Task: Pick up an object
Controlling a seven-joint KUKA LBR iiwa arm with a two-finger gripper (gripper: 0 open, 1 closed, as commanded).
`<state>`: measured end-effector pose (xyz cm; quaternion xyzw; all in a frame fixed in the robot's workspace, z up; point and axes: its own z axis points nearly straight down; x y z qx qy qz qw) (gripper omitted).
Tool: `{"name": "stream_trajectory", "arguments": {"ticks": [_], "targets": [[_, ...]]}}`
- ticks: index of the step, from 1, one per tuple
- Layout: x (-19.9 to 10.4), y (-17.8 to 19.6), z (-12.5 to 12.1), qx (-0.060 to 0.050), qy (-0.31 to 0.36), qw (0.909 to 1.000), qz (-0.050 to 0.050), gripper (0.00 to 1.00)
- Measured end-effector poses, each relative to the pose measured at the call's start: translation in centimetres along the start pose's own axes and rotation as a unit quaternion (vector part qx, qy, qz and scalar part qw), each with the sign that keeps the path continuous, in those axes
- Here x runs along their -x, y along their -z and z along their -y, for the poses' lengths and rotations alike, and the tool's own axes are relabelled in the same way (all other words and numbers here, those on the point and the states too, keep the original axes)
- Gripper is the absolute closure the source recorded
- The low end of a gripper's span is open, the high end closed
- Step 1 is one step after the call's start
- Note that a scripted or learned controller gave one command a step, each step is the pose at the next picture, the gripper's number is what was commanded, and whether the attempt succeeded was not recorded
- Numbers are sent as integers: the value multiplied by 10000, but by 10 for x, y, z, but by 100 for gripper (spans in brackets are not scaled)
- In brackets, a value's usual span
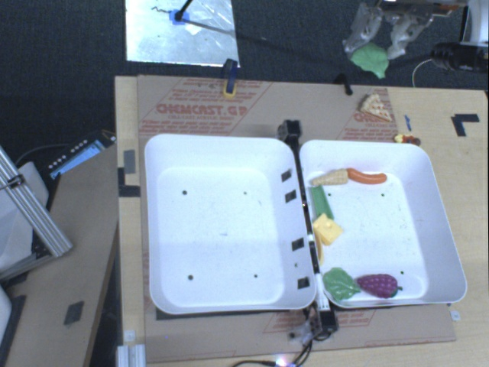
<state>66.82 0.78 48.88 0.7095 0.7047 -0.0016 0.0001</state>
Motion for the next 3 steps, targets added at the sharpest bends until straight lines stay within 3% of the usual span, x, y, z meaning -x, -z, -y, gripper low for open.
{"name": "stream_trajectory", "arguments": {"ticks": [1,2,3], "targets": [[-35,50,0,48,65,10000,-16,100],[43,46,0,29,14,10000,-3,100],[128,5,0,4,1,10000,1,100]]}}
